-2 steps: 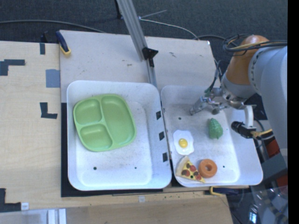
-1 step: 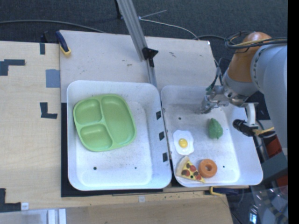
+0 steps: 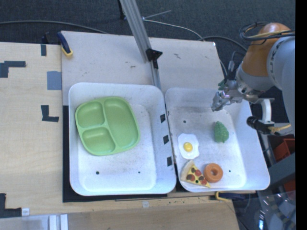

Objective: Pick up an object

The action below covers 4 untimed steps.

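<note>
The camera view looks down at a slant on a pale worktop (image 3: 110, 56) that carries two shallow white bins side by side. The left bin (image 3: 81, 176) holds a light green divided plate (image 3: 107, 125) with three compartments, lying flat in the upper left part of the bin and turned slightly askew.

The right bin (image 3: 249, 169) holds four toy foods. A green broccoli-like piece (image 3: 221, 132) lies near the middle right of the bin. A fried egg (image 3: 188, 146), white with a yellow yolk, sits to the left of it, close to the bin's left wall. Below the egg, a pizza slice (image 3: 194, 174) lies near the front left corner, and a brown donut (image 3: 213, 172) sits just beside it on the right, the two nearly touching.

The grey arm (image 3: 273, 61) with its orange band reaches in from the right. The gripper (image 3: 220, 102) hangs over the upper right part of the right bin, above the broccoli-like piece and apart from it. The wrist looks dark and blurred here, so whether the fingers are spread or pressed together cannot be told. Nothing is visibly between them.

A grey metal rail (image 3: 136, 23) runs down from the top edge to the gap between the bins. A blue and yellow clamp (image 3: 64, 44) sits at the upper left corner of the worktop.
</note>
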Tool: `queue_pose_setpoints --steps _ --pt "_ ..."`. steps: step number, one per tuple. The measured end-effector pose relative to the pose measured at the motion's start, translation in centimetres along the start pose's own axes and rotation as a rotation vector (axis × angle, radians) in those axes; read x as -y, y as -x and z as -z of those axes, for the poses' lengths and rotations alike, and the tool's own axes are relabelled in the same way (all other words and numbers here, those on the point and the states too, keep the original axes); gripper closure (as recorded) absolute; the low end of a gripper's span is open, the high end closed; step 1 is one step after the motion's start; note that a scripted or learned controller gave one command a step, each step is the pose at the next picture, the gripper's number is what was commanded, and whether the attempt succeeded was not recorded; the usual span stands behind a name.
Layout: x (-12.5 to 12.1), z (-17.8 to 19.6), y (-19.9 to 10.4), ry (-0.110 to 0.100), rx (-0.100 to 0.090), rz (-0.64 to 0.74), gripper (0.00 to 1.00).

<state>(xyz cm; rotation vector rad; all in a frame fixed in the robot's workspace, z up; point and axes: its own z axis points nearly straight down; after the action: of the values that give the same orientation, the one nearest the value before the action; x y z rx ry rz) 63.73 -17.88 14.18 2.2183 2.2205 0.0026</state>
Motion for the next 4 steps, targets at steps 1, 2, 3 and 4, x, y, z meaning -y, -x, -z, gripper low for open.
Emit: queue_pose_setpoints --steps 1,2,3,4 --pt "0.4 5.6 -0.9 0.002 0.0 0.001 1.0" --pt "-0.4 11.5 -1.6 0.003 0.0 0.002 1.0" --pt "-0.5 14.1 -1.6 -0.001 0.0 0.001 1.0" --pt "-0.3 13.7 -6.0 -0.004 -0.002 0.004 1.0"
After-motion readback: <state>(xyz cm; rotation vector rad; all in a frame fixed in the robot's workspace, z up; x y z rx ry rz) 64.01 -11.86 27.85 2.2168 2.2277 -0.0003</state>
